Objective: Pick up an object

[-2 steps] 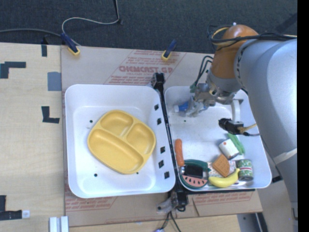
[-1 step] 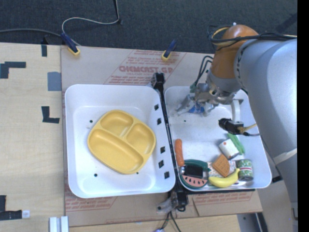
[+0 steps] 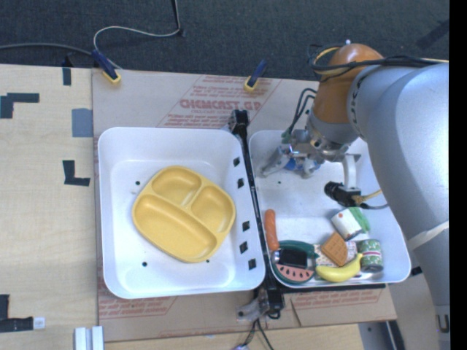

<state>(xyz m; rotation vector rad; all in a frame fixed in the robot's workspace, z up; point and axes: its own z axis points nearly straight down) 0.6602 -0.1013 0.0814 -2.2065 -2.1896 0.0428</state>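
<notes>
Two shallow white bins sit on a cardboard-covered bench; the grey arm's two-finger gripper (image 3: pixel 286 162), fingers spread and empty, hovers near the right bin's (image 3: pixel 398 243) far-left corner. The small orange plastic carrot (image 3: pixel 271 229) against its left wall looks light, rigid, graspable mid-length.

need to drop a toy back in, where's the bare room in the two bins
Left bin: bare strips all round the yellow divided plate. Right bin: open floor mid-bin, between the gripper and the carrot. Crowded along its near edge: watermelon slice, banana, cracker.
</notes>
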